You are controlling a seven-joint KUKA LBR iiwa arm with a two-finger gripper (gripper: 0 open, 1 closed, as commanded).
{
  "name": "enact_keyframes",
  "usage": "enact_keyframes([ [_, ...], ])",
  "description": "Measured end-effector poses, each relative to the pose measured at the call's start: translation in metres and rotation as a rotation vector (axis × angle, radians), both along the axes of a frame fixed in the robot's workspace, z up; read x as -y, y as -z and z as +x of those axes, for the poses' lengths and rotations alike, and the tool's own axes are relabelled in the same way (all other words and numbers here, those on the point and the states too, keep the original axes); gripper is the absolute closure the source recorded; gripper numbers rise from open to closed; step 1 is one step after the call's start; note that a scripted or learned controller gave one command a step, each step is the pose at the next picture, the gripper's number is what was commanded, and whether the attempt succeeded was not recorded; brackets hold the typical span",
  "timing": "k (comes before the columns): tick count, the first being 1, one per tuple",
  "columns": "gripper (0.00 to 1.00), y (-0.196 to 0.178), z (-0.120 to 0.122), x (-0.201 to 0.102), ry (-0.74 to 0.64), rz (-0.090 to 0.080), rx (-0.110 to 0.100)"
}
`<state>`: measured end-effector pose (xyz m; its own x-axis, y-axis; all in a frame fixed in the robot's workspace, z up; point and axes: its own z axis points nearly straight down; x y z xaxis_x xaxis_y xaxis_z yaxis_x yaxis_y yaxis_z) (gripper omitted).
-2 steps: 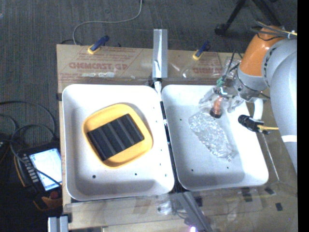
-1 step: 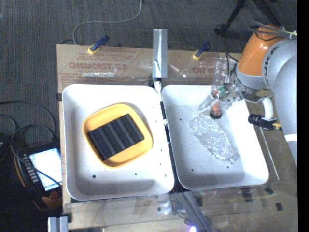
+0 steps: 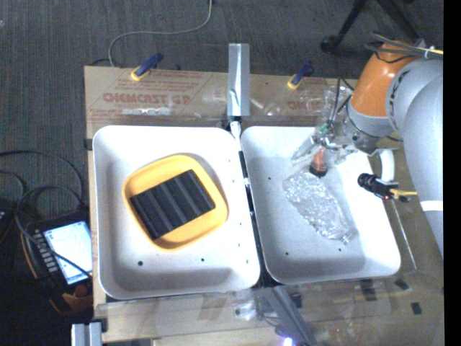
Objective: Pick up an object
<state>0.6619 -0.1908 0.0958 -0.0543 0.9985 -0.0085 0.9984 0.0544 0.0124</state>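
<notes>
While the left white bin point(image 3: 115, 218) holds one yellow black-ribbed dish point(image 3: 175, 202), the right bin point(image 3: 374, 254) holds one crumpled clear plastic piece point(image 3: 317, 206). The hand point(image 3: 319, 166) is at its far end; whether it grips cannot be told.

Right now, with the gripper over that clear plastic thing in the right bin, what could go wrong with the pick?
One: the clear crinkled plastic lies flat on the white floor of the right bin and its edges barely show, so the gripper may well miss it. Two: the gripper sits at the plastic's upper end, not its middle, so a grasp there might catch only a thin fold that slips on lifting.
</notes>
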Motion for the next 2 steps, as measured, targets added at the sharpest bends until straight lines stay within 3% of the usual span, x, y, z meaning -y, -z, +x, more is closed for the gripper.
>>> enact_keyframes([
  [1,1.00,-0.009,0.000,0.000,-0.001,0.000,-0.001],
  [2,1.00,-0.087,0.006,-0.114,0.153,0.008,-0.015],
])
